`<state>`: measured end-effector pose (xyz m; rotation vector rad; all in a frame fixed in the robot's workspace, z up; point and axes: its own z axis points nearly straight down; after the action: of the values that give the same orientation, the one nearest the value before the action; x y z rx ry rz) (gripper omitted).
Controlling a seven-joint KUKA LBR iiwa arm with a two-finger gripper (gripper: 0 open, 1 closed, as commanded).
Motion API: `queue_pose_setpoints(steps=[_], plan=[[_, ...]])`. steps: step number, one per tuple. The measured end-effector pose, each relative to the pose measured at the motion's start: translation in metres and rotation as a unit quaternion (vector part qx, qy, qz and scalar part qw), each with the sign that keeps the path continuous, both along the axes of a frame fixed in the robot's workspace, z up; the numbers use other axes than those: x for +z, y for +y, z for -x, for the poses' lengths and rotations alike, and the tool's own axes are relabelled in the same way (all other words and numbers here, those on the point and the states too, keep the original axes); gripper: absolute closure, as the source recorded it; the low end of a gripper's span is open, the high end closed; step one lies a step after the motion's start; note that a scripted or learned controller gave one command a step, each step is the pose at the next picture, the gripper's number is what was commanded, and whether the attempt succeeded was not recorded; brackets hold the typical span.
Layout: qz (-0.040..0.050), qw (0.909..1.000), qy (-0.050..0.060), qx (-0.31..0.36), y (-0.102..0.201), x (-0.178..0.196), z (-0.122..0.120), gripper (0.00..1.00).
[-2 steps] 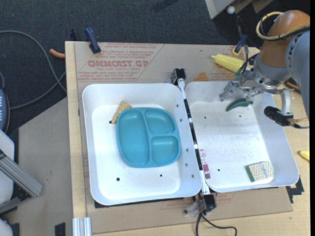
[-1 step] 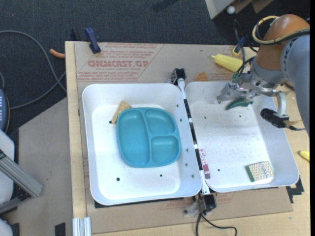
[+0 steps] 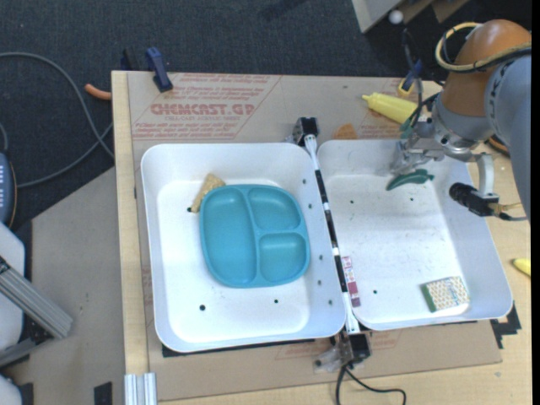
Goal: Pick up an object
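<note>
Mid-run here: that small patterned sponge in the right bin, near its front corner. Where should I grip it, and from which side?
Judging by its pose, take the sponge from straight above, across its shorter width. It lies flat, slightly rotated, with open floor of the right bin on its left and far sides. The bin wall sits close on its near and right sides, so a side approach looks cramped. The end effector is at the bin's far end.

Grey arm [image 3: 506, 91] with an orange band (glossy, rounded), a yellow cable looped above it, metallic wrist.
</note>
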<state>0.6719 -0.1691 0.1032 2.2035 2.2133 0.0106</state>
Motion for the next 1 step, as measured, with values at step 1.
queue_pose_setpoints(steps=[1], plan=[[0.0000, 1.0000, 0.000, 0.000, 0.0001, -0.0004, 0.0002, 0.00]])
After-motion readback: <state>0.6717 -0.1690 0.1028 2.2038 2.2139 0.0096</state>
